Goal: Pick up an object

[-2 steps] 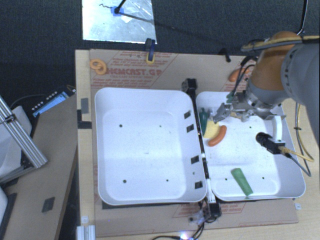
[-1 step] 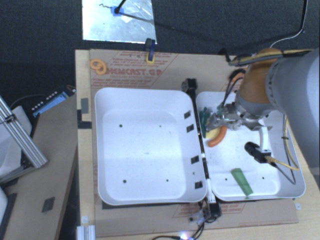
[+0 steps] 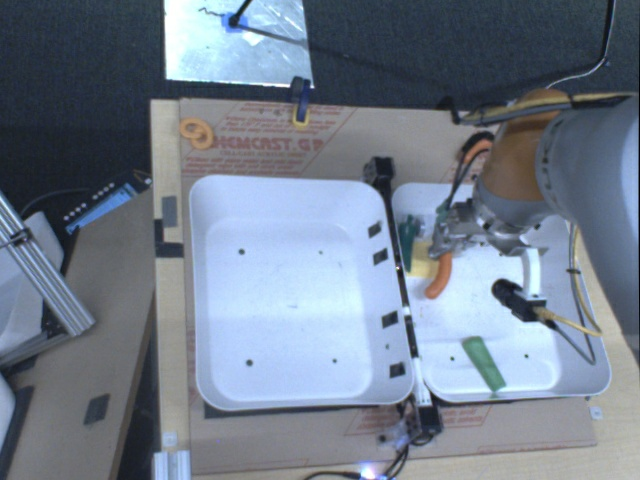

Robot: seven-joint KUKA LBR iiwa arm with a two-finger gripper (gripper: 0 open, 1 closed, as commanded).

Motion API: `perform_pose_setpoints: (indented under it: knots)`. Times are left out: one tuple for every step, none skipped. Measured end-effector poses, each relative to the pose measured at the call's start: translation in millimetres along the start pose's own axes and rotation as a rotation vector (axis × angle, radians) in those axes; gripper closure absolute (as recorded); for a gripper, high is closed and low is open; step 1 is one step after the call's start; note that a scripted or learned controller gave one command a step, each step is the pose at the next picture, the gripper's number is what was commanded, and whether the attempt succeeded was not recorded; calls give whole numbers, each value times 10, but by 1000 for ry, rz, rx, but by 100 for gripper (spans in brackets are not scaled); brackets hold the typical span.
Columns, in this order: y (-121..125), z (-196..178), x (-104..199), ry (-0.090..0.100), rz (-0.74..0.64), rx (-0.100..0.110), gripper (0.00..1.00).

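Note:
In the right bin lie several small objects. An orange carrot-shaped piece rests near the bin's left side, with a yellow block touching it and a dark green piece just beyond. A light green stick lies alone near the front wall. My gripper hangs low over the back left of this bin, right above the orange and yellow pieces. The wrist hides what lies directly beneath it.
The left bin sits beside the right one, joined by a black clip-lined divider. A black cable fitting and yellow wires trail over the right bin. A yellow clamp and an orange ring lie on the board behind.

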State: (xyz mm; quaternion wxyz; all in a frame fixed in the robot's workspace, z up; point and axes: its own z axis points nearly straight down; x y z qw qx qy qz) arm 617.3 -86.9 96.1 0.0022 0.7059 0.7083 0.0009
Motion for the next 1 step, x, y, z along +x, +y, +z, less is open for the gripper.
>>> perform_pose_setpoints:
  knots:
    - [180, -947, 780, 4, -9, -7, 100]
